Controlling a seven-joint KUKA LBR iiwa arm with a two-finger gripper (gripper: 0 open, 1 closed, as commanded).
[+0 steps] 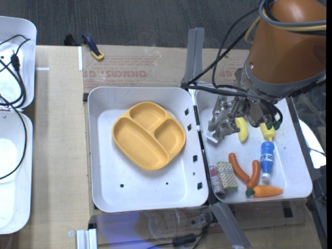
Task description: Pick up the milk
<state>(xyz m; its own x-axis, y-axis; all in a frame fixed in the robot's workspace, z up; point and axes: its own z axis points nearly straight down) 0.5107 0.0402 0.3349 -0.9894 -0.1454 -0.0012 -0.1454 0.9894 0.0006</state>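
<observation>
Claw (222, 124) sits low over the far left part of the right bin (303, 188), and from up here I can't tell how far its fingers are parted or whether anything is between them. I see the arm (290, 35) coming in from the right, its orange band bulking over the bin's far edge. Just right of the claw I have a yellow banana (241, 130). The milk (226, 176), a small carton, lies at the bin's near left corner, well apart from the claw. Beside it to the right I see two sausages (239, 168), then a blue bottle (266, 161), and a carrot (265, 191) along the near wall. Over in the left bin (104, 191) I have a yellow divided plate (149, 135). Both bins rest on the desk (57, 113).
</observation>
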